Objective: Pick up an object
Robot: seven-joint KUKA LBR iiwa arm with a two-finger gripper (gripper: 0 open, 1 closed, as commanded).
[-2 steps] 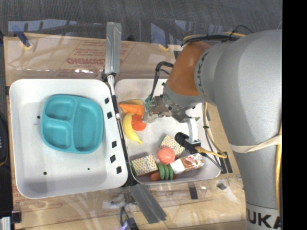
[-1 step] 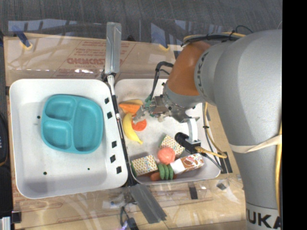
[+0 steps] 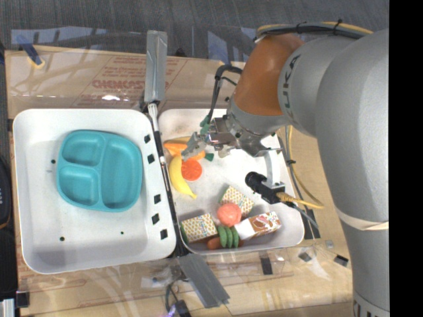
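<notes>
The right bin (image 3: pixel 215 180) holds several toy foods. A yellow banana (image 3: pixel 177 178) lies along its left wall, with an orange-red round piece (image 3: pixel 192 170) beside it and an orange piece (image 3: pixel 173 148) just above. My gripper (image 3: pixel 199 145) hangs low over the bin's upper left part, right above the orange-red piece and next to a small green bit (image 3: pixel 209 156). Whether anything is held is hidden by the wrist and its fittings. The grey arm with its orange band (image 3: pixel 264 78) reaches in from the right.
The front of the right bin holds a red ball (image 3: pixel 229 214), two waffle-patterned blocks (image 3: pixel 236 198) (image 3: pixel 198 226), green pieces (image 3: pixel 229 237) and a small carton (image 3: pixel 262 224). In the left bin (image 3: pixel 36 203) lies a teal divided plate (image 3: pixel 99 170). A grey divider bar (image 3: pixel 156 71) runs between the bins.
</notes>
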